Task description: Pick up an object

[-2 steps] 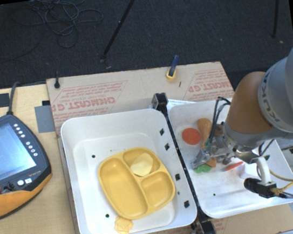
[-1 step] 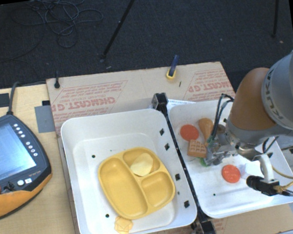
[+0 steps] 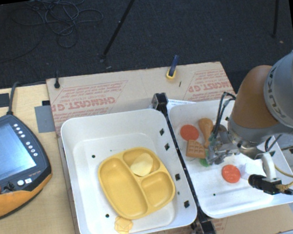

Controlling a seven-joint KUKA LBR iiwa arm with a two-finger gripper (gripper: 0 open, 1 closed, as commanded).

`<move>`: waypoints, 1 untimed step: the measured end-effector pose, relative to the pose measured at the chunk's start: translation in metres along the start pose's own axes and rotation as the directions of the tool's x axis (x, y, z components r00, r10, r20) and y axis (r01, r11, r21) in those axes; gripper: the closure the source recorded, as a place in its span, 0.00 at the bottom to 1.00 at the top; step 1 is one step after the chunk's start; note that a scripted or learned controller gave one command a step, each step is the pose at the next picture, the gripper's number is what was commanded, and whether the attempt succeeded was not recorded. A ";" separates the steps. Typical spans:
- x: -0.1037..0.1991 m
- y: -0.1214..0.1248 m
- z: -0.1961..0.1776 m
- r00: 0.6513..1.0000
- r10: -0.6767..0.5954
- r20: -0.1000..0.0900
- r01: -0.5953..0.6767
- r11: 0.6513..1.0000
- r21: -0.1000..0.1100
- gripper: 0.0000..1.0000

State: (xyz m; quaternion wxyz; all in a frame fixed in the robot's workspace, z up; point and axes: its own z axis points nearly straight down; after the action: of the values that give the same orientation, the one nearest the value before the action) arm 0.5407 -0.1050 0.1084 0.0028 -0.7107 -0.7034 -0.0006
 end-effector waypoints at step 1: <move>0.090 -0.019 -0.083 1.000 -0.018 0.001 0.018 1.000 -0.006 1.00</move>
State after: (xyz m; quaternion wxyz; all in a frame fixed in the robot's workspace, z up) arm 0.5226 -0.0155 0.1920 0.0004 -0.7043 -0.7099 -0.0026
